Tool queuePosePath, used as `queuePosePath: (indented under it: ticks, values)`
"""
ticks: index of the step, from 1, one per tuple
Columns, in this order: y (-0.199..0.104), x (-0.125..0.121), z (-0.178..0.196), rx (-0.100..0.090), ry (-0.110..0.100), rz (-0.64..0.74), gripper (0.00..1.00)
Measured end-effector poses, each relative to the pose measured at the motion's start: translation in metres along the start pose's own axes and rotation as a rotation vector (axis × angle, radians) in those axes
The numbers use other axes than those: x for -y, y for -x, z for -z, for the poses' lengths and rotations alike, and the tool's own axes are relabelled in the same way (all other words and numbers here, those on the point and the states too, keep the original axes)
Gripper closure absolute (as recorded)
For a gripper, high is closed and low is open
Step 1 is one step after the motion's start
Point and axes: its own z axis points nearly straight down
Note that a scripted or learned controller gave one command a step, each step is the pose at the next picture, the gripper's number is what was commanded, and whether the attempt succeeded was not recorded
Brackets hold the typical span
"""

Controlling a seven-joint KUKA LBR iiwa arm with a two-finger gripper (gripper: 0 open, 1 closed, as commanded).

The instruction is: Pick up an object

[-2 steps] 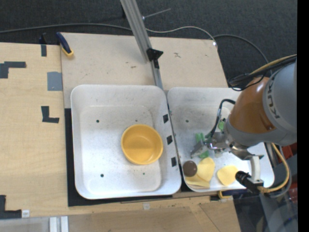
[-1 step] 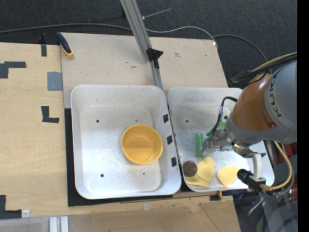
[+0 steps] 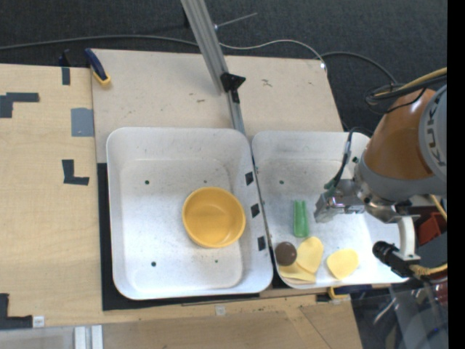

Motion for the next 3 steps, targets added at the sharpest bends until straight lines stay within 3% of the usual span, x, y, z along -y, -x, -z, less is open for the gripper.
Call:
queuePosePath:
  ticks: [1, 2, 3]
  values:
    - [-0.001, 0.004, 0.062, 0.0, 0.001, 0.0, 1.0]
    - [-0.001, 0.004, 0.077, 0.0, -0.003, 0.0, 1.0]
    - [-0.047, -0.009, 0.078, -0.002, -0.005, 0.005, 1.0]
